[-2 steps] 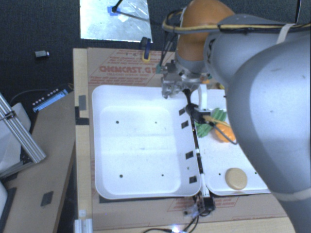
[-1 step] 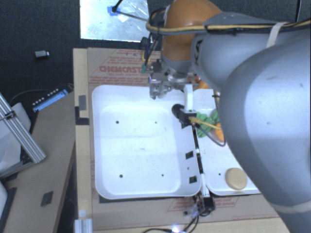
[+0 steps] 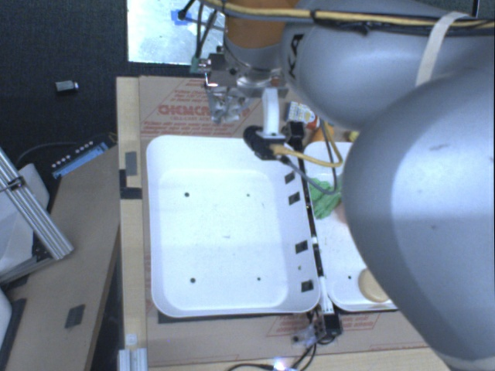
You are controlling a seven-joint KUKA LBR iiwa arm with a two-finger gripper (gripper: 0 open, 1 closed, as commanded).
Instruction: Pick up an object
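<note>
Now you see two white bins: the left bin [image 3: 224,238], the right bin [image 3: 344,296] holding one green object [image 3: 326,195], one yellowish object [image 3: 373,286]; tool [image 3: 226,108] state unclear.

A robotics lab: white bins [image 3: 224,230] on a cardboard-covered bench [image 3: 178,103], loose cables [image 3: 305,172], aluminium framing [image 3: 35,215].

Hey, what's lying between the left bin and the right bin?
In the camera view, the left bin and the right bin meet along a seam where a dark strip with small black clips runs. No loose object sits there.
</note>
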